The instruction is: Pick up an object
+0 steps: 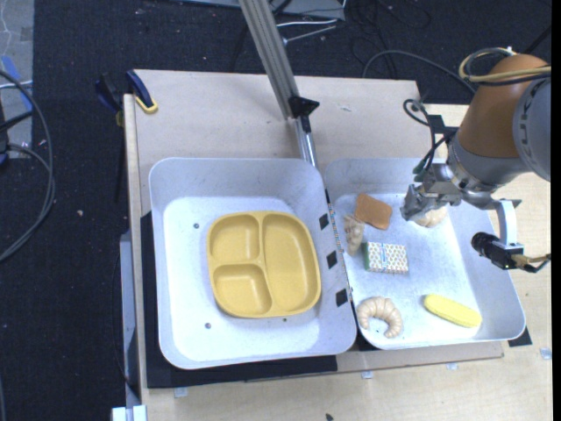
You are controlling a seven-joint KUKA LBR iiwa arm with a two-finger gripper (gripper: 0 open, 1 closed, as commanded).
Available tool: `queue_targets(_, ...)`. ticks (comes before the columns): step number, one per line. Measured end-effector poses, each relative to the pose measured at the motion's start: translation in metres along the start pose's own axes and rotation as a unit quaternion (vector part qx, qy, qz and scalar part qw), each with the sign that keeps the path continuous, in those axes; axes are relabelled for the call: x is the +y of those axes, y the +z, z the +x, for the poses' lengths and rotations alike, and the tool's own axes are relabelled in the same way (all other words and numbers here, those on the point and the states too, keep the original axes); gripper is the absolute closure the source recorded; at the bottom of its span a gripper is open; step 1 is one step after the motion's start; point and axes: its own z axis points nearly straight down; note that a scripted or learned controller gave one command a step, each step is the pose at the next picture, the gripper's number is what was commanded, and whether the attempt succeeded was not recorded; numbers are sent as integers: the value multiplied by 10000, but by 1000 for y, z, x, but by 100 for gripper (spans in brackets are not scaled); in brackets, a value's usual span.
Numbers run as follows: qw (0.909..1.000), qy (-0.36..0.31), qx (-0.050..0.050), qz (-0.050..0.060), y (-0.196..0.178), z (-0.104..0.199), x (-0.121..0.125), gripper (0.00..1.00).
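The camera view shows a small pale, rounded object (430,218) in the right bin (491,274), near that bin's far edge and toward its right side. The gripper (422,205) sits directly over it, low in the bin, and whether its fingers are parted or closed cannot be told, nor whether they have hold of the object. Just left of it along the same far edge lies a brown, toast-like piece (374,210), with a small beige item (353,232) against the bin's left wall. A green-and-white patterned square (387,258) rests near the bin's middle. Toward the near edge are a curled pinkish shrimp-like piece (381,315) at the left corner and a yellow oblong piece (451,310) further right. The left bin (180,235) carries a yellow three-compartment plate (263,264) at its centre. Both bins stand side by side on the desk (219,112).
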Motion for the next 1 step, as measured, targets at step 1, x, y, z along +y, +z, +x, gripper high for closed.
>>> queue_targets(1,10000,-19,-3,-12,-54,0,2,100)
